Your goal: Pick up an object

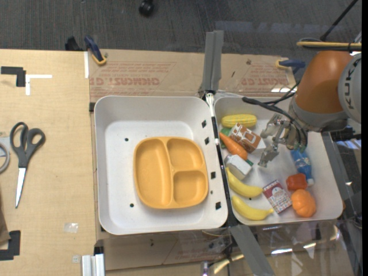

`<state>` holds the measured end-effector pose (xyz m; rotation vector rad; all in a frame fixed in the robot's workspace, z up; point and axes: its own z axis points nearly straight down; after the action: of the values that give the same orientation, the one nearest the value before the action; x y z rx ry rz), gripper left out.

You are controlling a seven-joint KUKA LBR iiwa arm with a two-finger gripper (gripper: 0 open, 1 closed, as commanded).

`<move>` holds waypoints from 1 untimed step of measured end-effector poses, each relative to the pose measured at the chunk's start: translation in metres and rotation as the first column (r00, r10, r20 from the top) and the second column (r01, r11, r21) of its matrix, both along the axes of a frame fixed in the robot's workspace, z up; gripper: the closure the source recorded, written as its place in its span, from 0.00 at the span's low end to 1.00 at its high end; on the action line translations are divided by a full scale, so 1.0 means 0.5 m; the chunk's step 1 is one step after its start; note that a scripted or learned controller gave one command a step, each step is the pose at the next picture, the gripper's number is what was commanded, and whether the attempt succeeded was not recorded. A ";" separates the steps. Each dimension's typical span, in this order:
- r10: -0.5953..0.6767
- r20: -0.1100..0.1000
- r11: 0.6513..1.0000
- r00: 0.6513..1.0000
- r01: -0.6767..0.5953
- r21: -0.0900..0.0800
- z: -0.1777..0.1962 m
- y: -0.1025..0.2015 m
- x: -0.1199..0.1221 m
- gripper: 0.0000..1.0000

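Observation:
My gripper (269, 145) hangs over the middle of the right bin (330, 211), fingers open with nothing between them. Just left of it lie a small brown and white carton (246, 137), a carrot (232, 145) and a white block (239, 166). A corn cob (239, 120) rests at the bin's far side. To the gripper's right lies a blue bottle (301, 163), with a red tomato (296, 181) and an orange fruit (303, 203) below it. Two bananas (244, 188) (250, 210) and a red packet (277, 197) lie along the near side.
The left bin (109, 154) holds a yellow divided plate (171, 172). The arm's orange band (323, 85) rises over the right bin's far right corner. Scissors (23, 149) lie on the wooden bench at far left. A blue clamp (95, 50) sits at the cardboard's back edge.

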<state>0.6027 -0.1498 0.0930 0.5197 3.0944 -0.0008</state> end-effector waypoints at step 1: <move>-0.077 -0.003 0.997 0.997 0.077 0.000 -0.001 0.094 0.082 0.00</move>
<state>0.6439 -0.1027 0.0925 0.6383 3.0748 -0.0015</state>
